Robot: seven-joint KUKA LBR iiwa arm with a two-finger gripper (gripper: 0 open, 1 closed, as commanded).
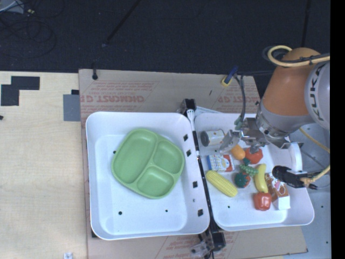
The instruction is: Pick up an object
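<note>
I saw the corn cob (pixel 221 183) in the right bin (pixel 237 217), lower centre-right of frame, long axis running upper-left to lower-right. Gripper (pixel 241 138) hovered above; its grasp I couldn't tell. Cardboard (pixel 135 88) underlay both bins.

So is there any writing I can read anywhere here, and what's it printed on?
Red print on the cardboard sheet under the bins: upside down, roughly "OAKCREST CO.", blurred, so uncertain.
Red print on the cardboard's front edge: too blurred to read.
"KU" on the arm, cut off by the frame.
Small packet in the right bin: print too small to read.
</note>
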